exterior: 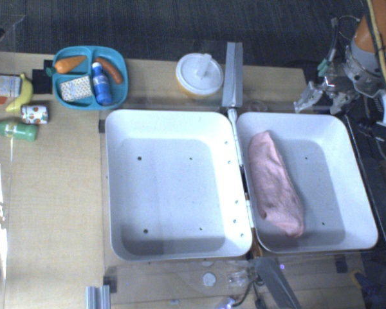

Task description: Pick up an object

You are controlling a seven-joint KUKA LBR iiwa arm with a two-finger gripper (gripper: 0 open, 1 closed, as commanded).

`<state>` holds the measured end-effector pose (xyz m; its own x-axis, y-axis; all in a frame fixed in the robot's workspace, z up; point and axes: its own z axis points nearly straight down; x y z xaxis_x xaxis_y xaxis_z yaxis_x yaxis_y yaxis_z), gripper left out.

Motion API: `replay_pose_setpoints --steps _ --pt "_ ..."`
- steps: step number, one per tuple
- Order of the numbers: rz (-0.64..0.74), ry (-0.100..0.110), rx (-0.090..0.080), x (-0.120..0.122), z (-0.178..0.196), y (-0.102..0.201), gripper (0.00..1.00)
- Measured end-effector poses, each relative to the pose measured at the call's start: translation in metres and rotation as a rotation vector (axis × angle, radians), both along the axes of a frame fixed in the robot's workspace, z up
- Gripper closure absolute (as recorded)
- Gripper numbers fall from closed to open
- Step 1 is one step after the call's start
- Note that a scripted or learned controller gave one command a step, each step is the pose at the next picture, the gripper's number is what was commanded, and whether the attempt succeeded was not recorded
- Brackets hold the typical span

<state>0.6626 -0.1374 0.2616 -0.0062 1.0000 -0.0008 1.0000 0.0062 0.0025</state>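
Pink cloth (275, 183): soft, rolled or bunched into elongated bundle, lying flat in right bin (347, 234). Long axis runs from 11 o'clock to 5 o'clock. Occupies bin's left half, alongside left wall; lower end thicker.

I saw cloth (275, 183) lying in right bin (347, 172), left bin (167, 185) beside it; gripper (323, 96) hung behind right bin's far edge.

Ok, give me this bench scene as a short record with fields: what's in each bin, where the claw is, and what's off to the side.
right bin: pink cloth, lying along its left side
left bin: no objects seen
claw: above the right bin's far rim, holding nothing
behind left bin: white lidded container
far left: blue divided tray with toy food
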Motion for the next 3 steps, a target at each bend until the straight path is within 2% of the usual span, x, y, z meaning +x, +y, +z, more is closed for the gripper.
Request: replay_pose_setpoints --steps 1,2,3 --pt "0.009 -0.002 0.001 -0.054 -0.162 0.017 0.0" --pt "0.152 -0.013 -0.002 -0.097 -0.171 0.037 0.0" --pt "0.176 -0.015 -0.002 -0.138 -0.171 0.036 0.0"
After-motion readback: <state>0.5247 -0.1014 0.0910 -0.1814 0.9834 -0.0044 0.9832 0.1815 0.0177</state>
